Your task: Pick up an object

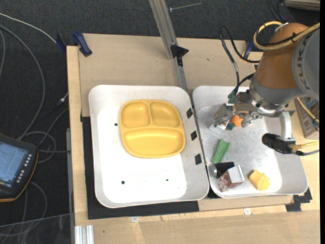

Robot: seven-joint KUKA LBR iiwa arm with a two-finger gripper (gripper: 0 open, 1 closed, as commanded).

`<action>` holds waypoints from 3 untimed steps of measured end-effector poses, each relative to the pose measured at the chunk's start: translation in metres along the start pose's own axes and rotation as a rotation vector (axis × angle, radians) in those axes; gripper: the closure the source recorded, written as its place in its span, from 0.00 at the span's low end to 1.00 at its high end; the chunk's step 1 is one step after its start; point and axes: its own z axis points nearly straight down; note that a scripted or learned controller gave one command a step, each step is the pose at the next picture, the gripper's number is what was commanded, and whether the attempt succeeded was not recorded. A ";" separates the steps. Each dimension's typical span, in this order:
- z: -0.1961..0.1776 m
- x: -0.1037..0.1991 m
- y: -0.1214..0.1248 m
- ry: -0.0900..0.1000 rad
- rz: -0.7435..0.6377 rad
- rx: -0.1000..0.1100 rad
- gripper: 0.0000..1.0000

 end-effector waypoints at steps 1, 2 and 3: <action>0.064 0.000 -0.001 0.000 0.000 0.001 0.00; 0.087 0.001 -0.002 0.000 0.000 -0.002 0.00; 0.074 0.002 -0.001 0.001 0.000 -0.007 1.00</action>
